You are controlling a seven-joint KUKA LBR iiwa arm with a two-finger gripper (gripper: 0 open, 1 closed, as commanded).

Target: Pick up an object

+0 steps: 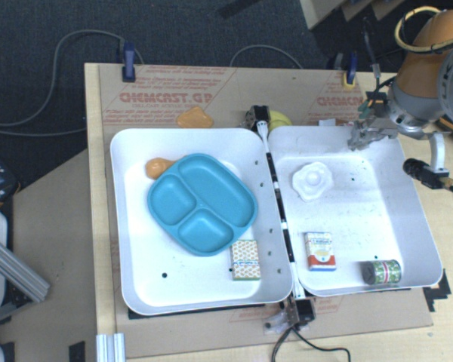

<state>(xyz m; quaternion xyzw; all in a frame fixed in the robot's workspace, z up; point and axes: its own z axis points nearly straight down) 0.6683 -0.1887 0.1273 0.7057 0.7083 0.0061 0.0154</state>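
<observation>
Camera view. Two white bins side by side on the bench. Left bin: blue divided tray lying flat near the middle, an orange lump just beside its upper-left edge, a small patterned box at its lower-right corner, close to the wall between the bins. Right bin: white lumpy object towards the upper left, red-and-white carton lower down, small green-labelled can on its side near the lower-right rim. Outside the bins, at the far edge of the bench, an orange item and a yellow-green one.

Gripper sits at the far right corner of the right bin, above the rim, nothing visibly between its tips. Too small and cluttered to read its opening: cannot tell.

Judgement: step in hand is choosing and approaching a target; no grasp made. Nearest candidate is the white lumpy object, well apart from its neighbours, so approach from straight above looks free. Its uneven top may slip; closing low across its widest part seems safer. The carton looks the firmer alternative, with flat parallel sides. The can may roll if nudged; grip across its round body, not end to end. Avoid the tray, which is broad and flat for two fingers.
</observation>
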